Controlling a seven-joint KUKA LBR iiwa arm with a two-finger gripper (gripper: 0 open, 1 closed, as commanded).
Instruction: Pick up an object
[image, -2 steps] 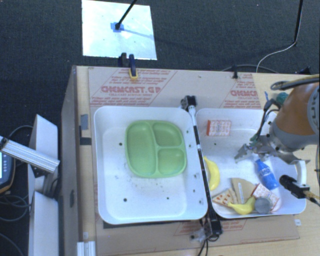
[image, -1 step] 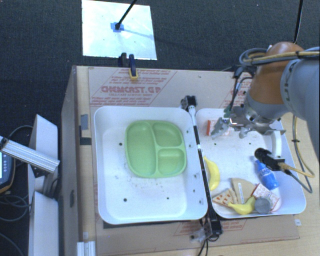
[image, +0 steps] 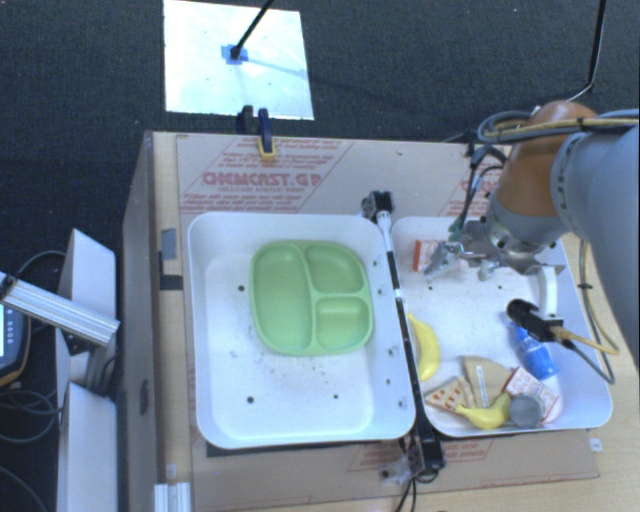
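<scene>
The right bin (image: 590, 400) holds several small objects. A yellow banana-shaped toy (image: 426, 346) lies by its left wall. An orange-and-white piece (image: 424, 250) sits in the far left corner. A blue bottle (image: 535, 352) with a black cap lies at the right. Tan cracker-like pieces (image: 462, 388), a small yellow toy (image: 484, 416) and a grey disc (image: 523, 410) crowd the near edge. My gripper (image: 438, 264) hangs low over the far left part of this bin, just right of the orange-and-white piece. I see nothing held in it.
The left bin (image: 225, 400) carries a green divided plate (image: 310, 298). A black-and-white rod (image: 392, 290) runs along the wall between the bins. The grey arm (image: 590, 180) crosses the right bin's far right corner. Cables (image: 585, 342) trail over its right side.
</scene>
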